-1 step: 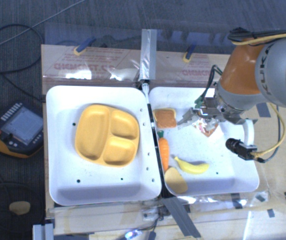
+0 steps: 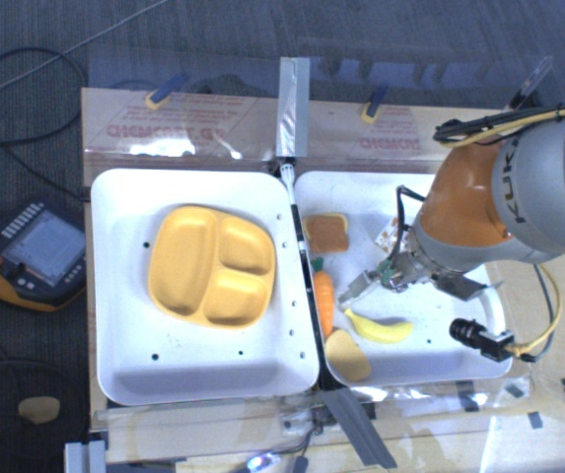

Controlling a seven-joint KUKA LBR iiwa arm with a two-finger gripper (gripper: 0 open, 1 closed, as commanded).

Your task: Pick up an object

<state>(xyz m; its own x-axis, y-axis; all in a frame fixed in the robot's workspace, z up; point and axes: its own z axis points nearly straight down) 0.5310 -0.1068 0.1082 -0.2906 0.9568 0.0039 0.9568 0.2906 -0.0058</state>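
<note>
The grey arm with an orange band [image 2: 479,205] reaches over the right shallow white bin [image 2: 361,190]. The left bin [image 2: 124,363] holds a yellow three-compartment plastic tray [image 2: 211,264]. The gripper [image 2: 373,282], jaws apart and holding nothing, hangs just above a yellow banana [image 2: 379,329]; an orange carrot [image 2: 323,302] lies along that bin's left wall, with brown toast [image 2: 327,233] toward its far left corner.

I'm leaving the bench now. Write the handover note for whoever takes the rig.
Pincer: low in the right bin, above the banana; whether open or shut cannot be told. Nothing seen held.
Right bin: toast top left, carrot along the left wall, banana mid, tan piece bottom left.
Left bin: yellow tray.
Done: nothing lifted.
Left: grasp one object and raise it.
</note>
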